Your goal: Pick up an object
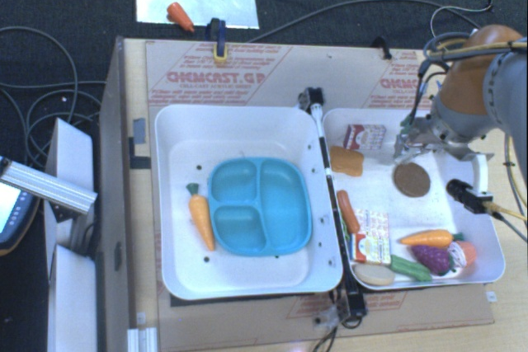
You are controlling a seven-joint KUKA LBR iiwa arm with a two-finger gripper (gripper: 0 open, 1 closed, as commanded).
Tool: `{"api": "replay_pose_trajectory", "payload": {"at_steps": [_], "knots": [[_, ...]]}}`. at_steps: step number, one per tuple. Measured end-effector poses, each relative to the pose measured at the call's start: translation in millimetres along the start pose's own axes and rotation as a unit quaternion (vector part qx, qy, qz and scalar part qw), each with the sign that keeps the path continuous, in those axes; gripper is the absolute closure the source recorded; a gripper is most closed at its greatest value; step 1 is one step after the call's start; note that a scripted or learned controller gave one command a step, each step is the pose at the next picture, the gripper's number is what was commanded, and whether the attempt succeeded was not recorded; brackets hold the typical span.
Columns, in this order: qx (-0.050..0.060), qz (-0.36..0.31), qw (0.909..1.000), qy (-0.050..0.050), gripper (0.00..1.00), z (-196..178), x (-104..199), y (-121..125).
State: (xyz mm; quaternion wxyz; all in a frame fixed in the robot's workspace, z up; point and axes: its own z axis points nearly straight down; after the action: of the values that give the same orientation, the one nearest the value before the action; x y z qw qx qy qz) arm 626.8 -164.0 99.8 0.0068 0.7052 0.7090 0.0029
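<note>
My gripper (408, 146) hangs over the back part of the right bin (495, 260), on the grey arm with its orange band (474, 70). It is just above and behind a brown round disc (411, 179). To its left lie a red and white packet (364, 136) and an orange bread piece (346, 161). Nothing shows in the gripper's hold. Further forward in the same bin are a red sausage (347, 211), a printed packet (372, 235), a carrot (427, 239), purple grapes (436, 257), a green vegetable (410, 267) and a beige disc (373, 274).
The left bin (173, 177) holds a blue divided plate (261, 206) and a small carrot (200, 214) beside it. A black clamp bar (326, 177) runs between the bins. Cables trail off the arm at the right (474, 198).
</note>
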Motion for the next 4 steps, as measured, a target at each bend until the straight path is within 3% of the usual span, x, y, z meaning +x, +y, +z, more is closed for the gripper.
{"api": "replay_pose_trajectory", "payload": {"at_steps": [1, 2, 3, 4], "knots": [[-0.001, 0.002, 1.0, 0.001, 1.0, 8.7, -2.1, -30.0], [0.006, 0.002, 1.0, 0.002, 1.0, -36.0, -11.6, -79.1], [0.002, 0.002, 1.0, 0.002, 1.0, 8.7, -28.1, -81.4], [0.006, 0.002, 1.0, 0.002, 1.0, 14.0, -35.0, -109.7]]}}
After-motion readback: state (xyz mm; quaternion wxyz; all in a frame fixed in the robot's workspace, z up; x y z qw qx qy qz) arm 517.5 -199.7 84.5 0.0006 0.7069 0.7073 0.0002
